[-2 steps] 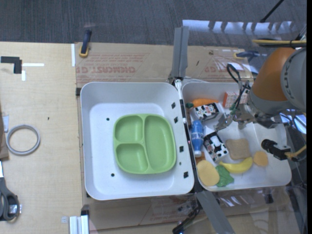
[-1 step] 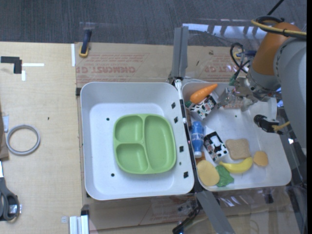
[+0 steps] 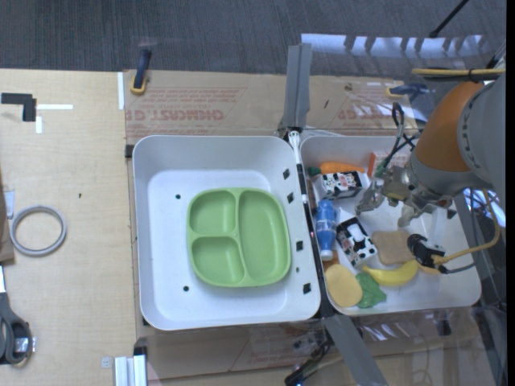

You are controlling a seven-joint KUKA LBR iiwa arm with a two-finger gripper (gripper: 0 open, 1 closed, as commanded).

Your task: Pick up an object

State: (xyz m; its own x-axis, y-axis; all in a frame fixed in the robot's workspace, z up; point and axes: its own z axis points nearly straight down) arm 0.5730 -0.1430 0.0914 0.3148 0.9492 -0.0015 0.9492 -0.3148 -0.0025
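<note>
While the gripper [image 3: 392,202], fingers spread, hovers, one banana [image 3: 392,274] and one green tray [image 3: 239,236] lie below.

One fixed camera looks down on the surface [image 3: 64,296] from above at a slant, far enough off to take in both white bins whole, the left bin [image 3: 153,240] near the centre and the right bin [image 3: 463,292] toward 3 o'clock. Its gaze tilts toward 12 o'clock, where dark carpeted floor [image 3: 201,14] shows beyond the far edge of the surface. The arm [image 3: 463,135] enters the frame from 3 o'clock.
</note>
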